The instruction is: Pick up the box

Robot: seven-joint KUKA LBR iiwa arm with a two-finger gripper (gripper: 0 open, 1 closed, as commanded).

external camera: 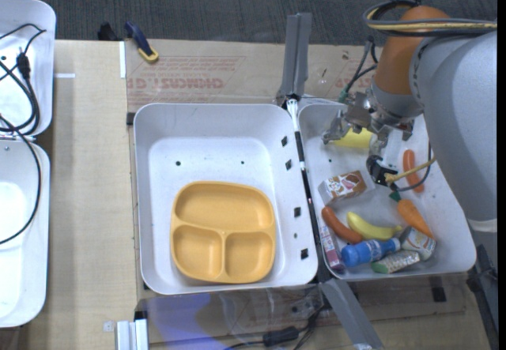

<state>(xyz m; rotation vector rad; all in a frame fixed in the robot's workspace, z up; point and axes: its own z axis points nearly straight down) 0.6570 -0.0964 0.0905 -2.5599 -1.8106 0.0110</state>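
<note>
A: What lies leftmost?
B: A yellow divided plate (224,231) in the left bin (150,182).
A: And the box (343,185)?
B: Flat in the right bin (455,257), above a banana (371,225).
A: The gripper (360,137)?
B: Over a yellow item (356,139) beyond the box; whether it is clamped cannot be told.

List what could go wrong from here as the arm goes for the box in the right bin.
1. The gripper hangs at the bin's far end over a yellow item, while the box lies apart, nearer the camera. Closing here would likely grab the wrong thing.
2. The box lies close to the red sausage and banana, so a descent there might pinch or shove a neighbour.
3. The box sits near the right bin's left wall, so a finger might strike the wall.
</note>
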